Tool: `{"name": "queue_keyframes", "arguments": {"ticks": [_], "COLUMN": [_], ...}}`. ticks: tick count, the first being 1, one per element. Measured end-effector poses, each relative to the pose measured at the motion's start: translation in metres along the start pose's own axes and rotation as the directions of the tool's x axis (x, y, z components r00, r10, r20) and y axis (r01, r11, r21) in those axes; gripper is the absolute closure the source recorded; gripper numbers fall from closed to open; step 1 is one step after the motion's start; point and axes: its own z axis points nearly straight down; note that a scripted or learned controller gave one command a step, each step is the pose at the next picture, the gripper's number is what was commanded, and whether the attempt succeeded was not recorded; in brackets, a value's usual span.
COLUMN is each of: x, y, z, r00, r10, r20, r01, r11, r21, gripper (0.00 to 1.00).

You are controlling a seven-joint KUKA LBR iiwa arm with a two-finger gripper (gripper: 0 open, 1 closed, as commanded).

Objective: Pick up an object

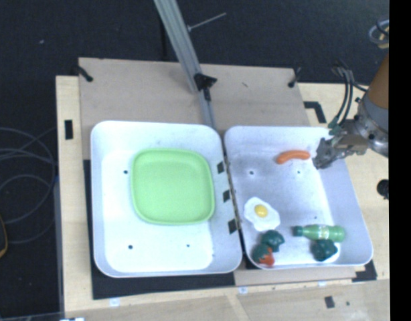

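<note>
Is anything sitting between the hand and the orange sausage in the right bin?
Nothing visible. The hand sits at the right bin's upper right, just right of the sausage, with bare white floor between them. The fried egg, green bottle and other toys lie lower in the bin, off that line.

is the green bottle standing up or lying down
Lying down. The green bottle rests on its side on the floor of the right bin, long axis running across the view.
</note>
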Motion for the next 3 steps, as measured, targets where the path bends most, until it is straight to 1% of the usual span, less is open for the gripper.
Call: {"name": "queue_keyframes", "arguments": {"ticks": [1,2,3], "x": [0.050,0.106,0.157], "y": [0.007,0.007,-0.003], "z": [-0.001,-0.003,0.012], "r00": [1.000,1.000,1.000], "r10": [-0.001,-0.002,0.000], "r20": [0.000,-0.001,0.000], "r01": [0.001,0.002,0.000], "r11": [1.000,1.000,1.000], "r21": [0.000,0.000,0.002], "gripper": [1.00,1.00,1.00]}}
